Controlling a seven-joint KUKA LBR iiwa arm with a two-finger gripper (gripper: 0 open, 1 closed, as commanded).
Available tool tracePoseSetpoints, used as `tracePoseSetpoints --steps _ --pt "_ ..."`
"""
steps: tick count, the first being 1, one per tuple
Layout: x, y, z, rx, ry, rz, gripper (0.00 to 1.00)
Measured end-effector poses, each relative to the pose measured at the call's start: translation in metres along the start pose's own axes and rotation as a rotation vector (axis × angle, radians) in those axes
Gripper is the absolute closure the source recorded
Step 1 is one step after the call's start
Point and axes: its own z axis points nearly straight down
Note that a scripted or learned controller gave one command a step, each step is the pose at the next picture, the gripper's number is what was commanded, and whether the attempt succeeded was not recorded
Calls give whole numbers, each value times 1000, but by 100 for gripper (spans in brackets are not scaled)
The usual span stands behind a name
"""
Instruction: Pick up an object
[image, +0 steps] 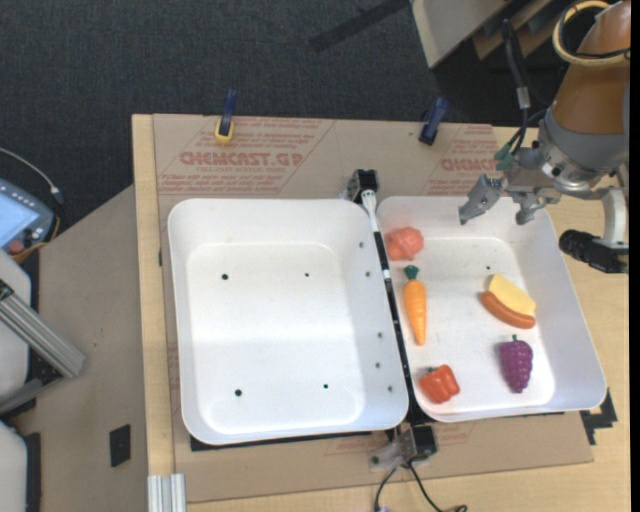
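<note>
The right bin (560, 290) holds several toy foods: a pink lump (405, 242) at its back left, an orange carrot (415, 311) along its left wall, a red pepper (439, 383) at the front, a purple grape bunch (516, 363) at front right, and a yellow and orange wedge (509, 301) at mid right. My gripper (503, 204) hangs open above the bin's back edge, its two fingers spread apart with nothing between them. It stands to the right of the pink lump and behind the wedge.
The left bin (200, 240) sits beside the right one, with a black hinge strip (380, 262) between them. Both rest on a cardboard sheet (300, 150) held by a yellow clamp (226, 124) and a blue clamp (433, 120) at the back.
</note>
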Motion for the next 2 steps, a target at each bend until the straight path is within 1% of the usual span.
tracePoseSetpoints --steps 1,2 --pt "-91 0 -56 -10 -8 6 0" --pt "-96 -54 -210 -19 -9 3 0"
